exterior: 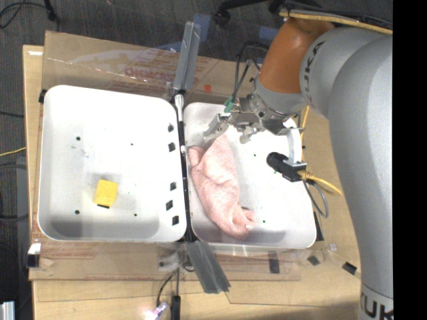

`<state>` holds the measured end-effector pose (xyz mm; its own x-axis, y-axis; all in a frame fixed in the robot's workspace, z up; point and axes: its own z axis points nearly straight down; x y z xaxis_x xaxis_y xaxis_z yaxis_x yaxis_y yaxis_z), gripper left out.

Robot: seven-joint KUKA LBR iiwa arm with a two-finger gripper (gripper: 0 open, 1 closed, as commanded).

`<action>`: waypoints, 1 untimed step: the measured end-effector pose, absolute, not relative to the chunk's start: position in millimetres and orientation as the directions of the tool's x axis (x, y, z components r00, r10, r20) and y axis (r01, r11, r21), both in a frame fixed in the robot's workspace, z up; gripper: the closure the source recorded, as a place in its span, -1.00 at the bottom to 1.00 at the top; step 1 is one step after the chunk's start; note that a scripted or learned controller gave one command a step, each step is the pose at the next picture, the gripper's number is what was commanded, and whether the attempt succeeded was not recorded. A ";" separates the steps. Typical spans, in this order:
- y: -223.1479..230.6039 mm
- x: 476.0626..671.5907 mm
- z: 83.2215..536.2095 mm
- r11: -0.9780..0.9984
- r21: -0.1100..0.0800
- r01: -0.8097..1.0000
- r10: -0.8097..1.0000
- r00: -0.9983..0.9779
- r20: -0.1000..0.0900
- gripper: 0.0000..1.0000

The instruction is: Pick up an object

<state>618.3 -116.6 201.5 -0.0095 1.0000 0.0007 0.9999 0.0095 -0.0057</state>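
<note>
A pink crumpled cloth (217, 182) lies in the right bin (293, 209), stretched from the bin's far left down toward its near middle. My gripper (228, 133) hovers over the cloth's far end, fingers spread apart, one fingertip (211, 130) to the left and the other to the right of the cloth's top. The cloth's upper edge sits just below and between them; no grip on it is visible. A small yellow block (106, 193) rests in the left bin (80, 112), toward its near left.
The grey arm with its orange band (290, 55) fills the right side above the right bin. A black fitting with a yellow cable (285, 167) hangs over the right bin's middle. A grey divider bar (181, 72) stands between the bins.
</note>
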 end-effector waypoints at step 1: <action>-160.4 656.8 91.3 -0.093 -0.001 0.996 0.996 0.093 -0.001 -1.00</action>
